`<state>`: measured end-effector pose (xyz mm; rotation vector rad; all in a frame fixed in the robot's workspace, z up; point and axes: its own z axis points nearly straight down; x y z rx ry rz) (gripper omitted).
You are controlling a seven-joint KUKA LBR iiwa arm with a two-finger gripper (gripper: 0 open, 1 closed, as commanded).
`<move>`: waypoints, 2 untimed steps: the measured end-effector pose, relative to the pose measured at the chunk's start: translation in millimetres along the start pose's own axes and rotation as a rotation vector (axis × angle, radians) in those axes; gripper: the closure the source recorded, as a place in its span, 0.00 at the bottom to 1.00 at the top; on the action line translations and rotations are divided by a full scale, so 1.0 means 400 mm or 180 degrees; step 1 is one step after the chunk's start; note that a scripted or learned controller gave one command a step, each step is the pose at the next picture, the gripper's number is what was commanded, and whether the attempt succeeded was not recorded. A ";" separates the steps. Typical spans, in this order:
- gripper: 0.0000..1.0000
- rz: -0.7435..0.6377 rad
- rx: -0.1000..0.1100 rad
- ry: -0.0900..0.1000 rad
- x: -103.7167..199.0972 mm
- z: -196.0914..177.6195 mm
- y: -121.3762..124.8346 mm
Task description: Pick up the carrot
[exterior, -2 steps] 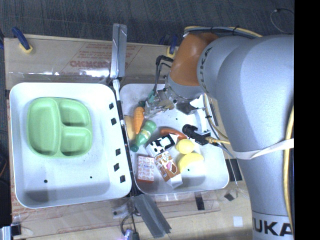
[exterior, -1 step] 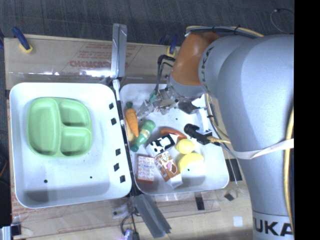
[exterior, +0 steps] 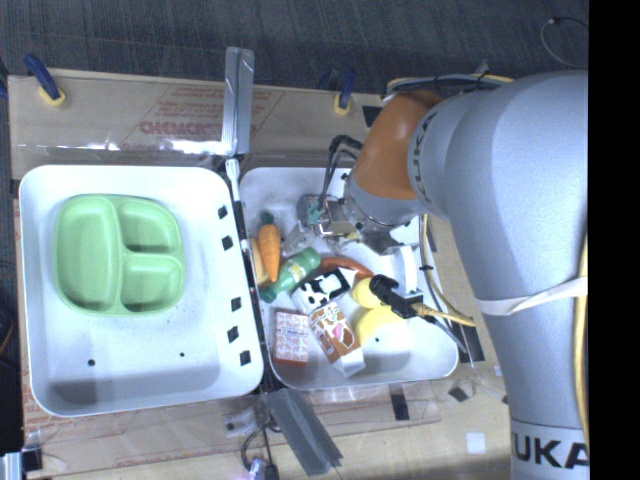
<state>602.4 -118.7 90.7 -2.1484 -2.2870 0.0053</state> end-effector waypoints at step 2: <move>0.00 0.0258 0.0023 -0.0009 0.051 0.005 0.057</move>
